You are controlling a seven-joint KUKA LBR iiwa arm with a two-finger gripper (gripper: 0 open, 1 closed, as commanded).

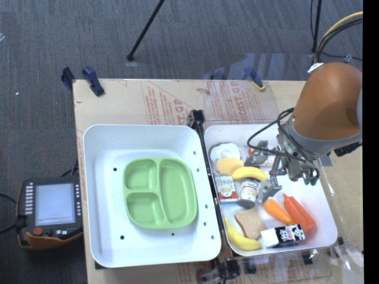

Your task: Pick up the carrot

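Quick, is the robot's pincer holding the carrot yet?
Pincer: just above the carrot, not holding it; open or shut cannot be told.

The arm shows a large, rounded orange dome, smooth and matte, sitting over a grey ring that forms the wrist housing. Below the ring the body narrows into a cluster of dark grey and silver metal parts. Thin black cables loop out from the wrist on its left side and curve back into the housing. A yellow-and-black hose arcs above the dome. The end effector is small, made of pale grey metal with darker joints.
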